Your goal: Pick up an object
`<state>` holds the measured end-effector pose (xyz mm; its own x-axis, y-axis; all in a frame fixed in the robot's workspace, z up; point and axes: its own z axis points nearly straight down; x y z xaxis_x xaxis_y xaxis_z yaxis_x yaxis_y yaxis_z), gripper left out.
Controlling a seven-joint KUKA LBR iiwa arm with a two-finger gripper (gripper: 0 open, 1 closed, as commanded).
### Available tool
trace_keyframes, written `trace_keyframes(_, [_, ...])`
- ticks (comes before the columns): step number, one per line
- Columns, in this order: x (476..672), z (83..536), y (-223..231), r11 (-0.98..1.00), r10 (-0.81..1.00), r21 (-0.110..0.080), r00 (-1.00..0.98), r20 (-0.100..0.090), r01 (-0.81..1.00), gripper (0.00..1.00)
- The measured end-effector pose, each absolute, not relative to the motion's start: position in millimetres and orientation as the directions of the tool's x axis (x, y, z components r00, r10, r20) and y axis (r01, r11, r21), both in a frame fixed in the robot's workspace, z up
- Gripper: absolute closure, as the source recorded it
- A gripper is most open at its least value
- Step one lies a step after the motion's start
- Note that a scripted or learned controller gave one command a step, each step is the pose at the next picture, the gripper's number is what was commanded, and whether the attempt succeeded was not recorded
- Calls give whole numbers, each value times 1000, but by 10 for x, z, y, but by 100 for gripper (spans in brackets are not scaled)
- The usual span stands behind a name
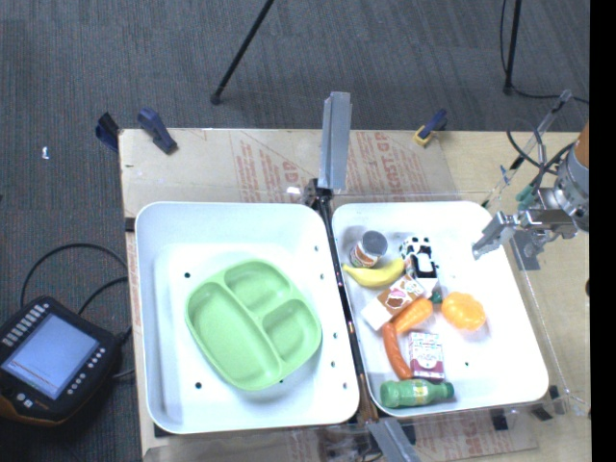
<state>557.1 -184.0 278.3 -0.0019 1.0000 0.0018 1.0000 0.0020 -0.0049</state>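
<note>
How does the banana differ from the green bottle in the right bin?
The banana is yellow and curved; the green bottle is straight with a yellow label. The banana lies near the bin's far side, beside a small can; the bottle lies at the near edge. Both lie flat in the right bin.

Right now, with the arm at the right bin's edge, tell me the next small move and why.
Probably shift the tool leftward and down toward the orange bell pepper. The tool sits above the right bin's right rim, apart from every toy food item, and the pepper is the nearest one, with bare bin floor on its right side giving room to approach.
</note>
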Motion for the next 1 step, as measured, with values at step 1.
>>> trace_keyframes(1, [5448,1014,-1506,6,1000,-4,-6,3,1000,0])
